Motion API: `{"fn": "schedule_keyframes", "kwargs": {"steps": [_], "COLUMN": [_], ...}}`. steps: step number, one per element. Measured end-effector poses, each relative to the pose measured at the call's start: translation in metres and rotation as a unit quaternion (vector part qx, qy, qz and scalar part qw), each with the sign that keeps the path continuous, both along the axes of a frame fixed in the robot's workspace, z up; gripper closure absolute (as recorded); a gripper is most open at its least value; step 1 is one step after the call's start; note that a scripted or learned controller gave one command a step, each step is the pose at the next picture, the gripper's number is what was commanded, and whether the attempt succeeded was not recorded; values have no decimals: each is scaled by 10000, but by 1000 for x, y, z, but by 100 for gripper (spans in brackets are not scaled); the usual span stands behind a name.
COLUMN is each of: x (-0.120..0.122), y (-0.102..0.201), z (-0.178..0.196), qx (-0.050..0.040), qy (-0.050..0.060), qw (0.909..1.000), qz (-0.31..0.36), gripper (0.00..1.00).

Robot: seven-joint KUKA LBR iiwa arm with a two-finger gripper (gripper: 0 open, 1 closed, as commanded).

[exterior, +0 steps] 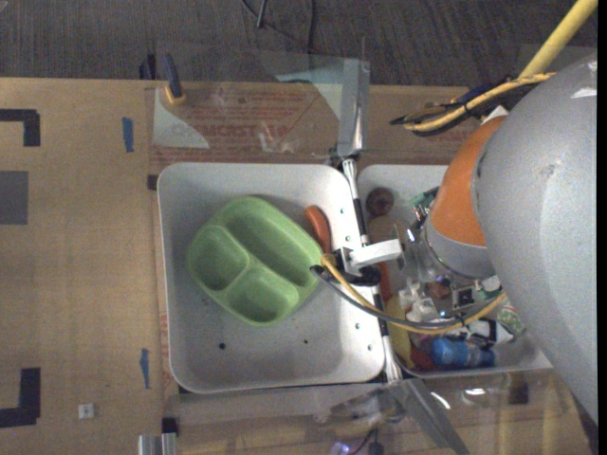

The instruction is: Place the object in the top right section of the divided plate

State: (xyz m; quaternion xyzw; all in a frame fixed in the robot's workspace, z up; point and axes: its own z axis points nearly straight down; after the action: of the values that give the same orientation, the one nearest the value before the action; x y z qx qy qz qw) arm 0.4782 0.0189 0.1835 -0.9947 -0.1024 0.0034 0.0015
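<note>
Nothing is held that I can see, so which thing is meant is my guess: the orange piece point(318, 226), shaped like a small carrot. It lies in the left bin point(180, 349), squeezed between the right rim of the green plate point(254, 259) and the bin's right wall. It looks like a light plastic toy, stiff and smooth, likely to slip or roll if pinched near an end. I would take it across its middle, though the wall and the plate rim leave little room. Its long axis runs roughly along that wall, with 1 end towards the bin's far right corner; which end is the tip I cannot tell. The gripper point(417, 287) hangs over the right bin point(474, 375), above a clutter of small things, and whether it is open or closed I cannot tell
</note>
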Motion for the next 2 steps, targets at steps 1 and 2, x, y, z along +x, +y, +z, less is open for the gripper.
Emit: {"fn": "schedule_keyframes", "kwargs": {"steps": [1, 2], "x": [0, 0], "y": [29, 12], "z": [0, 0], "qx": [0, 0], "qy": [1, -1], "qw": [9996, 10000], "qz": [266, 3], "gripper": [100, 100]}}
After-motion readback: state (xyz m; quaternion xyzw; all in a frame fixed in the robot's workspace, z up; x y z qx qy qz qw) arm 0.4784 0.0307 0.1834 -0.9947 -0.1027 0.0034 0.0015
